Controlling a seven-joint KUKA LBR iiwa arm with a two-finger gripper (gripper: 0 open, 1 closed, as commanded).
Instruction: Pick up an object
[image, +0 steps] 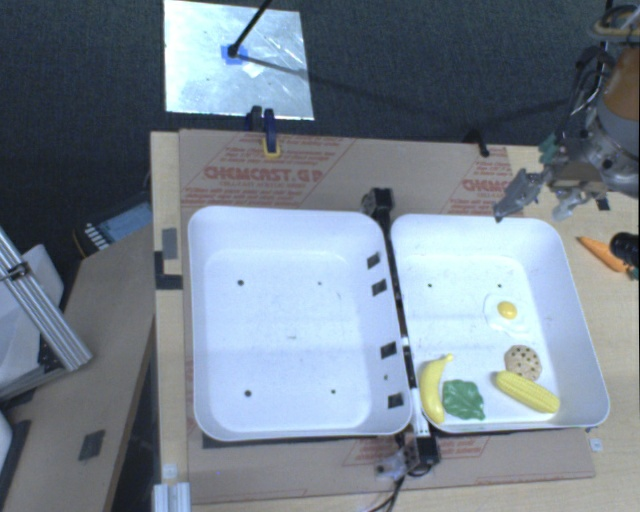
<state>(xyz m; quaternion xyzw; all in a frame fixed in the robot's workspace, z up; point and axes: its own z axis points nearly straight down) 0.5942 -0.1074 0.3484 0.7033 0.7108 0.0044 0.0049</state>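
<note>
White plastic bins sit side by side; the right bin holds a fried egg, cookie, corn cob, banana and green leaf near its front. Beyond its far right corner hovers the gripper, fingers spread, gripping nothing.

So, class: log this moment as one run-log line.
tool: open, above right white bin far rim | holding: nothing | yellow plastic banana: near corner, untouched

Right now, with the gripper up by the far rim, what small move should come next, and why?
Probably bring the gripper in over the right bin toward its near end. It hovers open past the far rim, holding nothing, while the fried egg, cookie, corn and banana lie there.
</note>
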